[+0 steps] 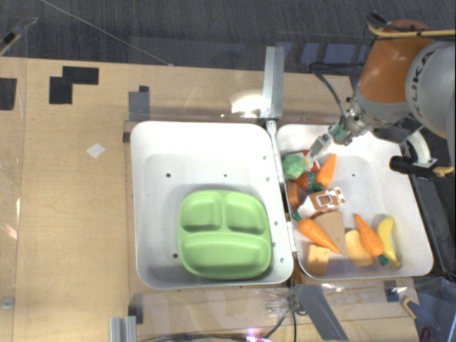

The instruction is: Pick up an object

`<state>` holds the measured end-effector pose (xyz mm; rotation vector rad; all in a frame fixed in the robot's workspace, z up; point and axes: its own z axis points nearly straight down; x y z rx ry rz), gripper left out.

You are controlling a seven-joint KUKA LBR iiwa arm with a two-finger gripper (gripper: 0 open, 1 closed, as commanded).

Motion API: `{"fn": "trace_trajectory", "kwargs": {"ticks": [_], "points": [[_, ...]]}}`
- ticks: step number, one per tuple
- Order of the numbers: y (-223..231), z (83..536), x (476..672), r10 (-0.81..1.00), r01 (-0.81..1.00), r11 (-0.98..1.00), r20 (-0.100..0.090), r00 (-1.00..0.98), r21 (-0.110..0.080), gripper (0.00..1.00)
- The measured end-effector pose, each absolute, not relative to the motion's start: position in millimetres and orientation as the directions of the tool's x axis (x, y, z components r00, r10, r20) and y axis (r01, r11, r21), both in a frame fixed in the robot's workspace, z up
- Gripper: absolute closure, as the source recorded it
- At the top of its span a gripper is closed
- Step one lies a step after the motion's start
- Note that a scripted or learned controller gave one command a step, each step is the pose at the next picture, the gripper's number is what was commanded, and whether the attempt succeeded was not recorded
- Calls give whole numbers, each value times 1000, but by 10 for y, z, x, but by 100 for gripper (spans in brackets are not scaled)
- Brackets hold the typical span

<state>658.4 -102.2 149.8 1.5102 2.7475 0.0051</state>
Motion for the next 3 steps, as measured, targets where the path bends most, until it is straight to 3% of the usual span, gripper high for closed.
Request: {"fn": "trace_trajectory", "kwargs": {"ticks": [1, 2, 3], "points": [[-1189, 1061, 6446, 884, 884, 467, -5, -467, 8, 0], [-1340, 919, 6009, 939, 939, 344, -8, -344, 14, 0], [-1315, 1051, 6038, 937, 937, 348, -8, -348, 21, 100]]}}
